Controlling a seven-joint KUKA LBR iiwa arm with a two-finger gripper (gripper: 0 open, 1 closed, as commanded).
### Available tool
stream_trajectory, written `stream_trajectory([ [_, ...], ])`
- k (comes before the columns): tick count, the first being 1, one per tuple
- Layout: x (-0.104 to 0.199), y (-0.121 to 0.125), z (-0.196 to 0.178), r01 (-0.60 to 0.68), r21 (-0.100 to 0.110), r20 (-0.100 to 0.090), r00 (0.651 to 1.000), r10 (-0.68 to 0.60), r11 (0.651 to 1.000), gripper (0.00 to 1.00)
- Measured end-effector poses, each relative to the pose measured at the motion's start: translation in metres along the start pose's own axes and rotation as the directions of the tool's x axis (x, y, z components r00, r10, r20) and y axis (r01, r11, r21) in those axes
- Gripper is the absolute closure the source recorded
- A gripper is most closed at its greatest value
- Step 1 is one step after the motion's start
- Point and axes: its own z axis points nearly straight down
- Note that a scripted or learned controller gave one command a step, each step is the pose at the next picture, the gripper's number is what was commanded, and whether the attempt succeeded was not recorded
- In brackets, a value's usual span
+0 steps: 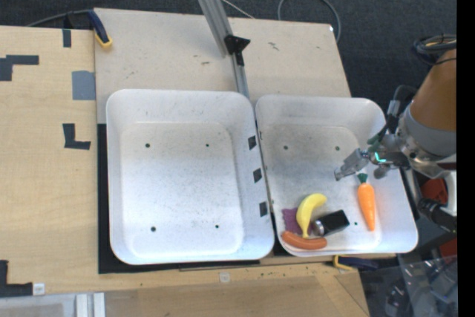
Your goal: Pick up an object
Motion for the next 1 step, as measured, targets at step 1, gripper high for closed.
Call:
stream_trajectory([
  [1,0.0001,0.0009,-0.0019,0.001,-0.004,0.001,1.0,-0.001,1.0,0.0],
])
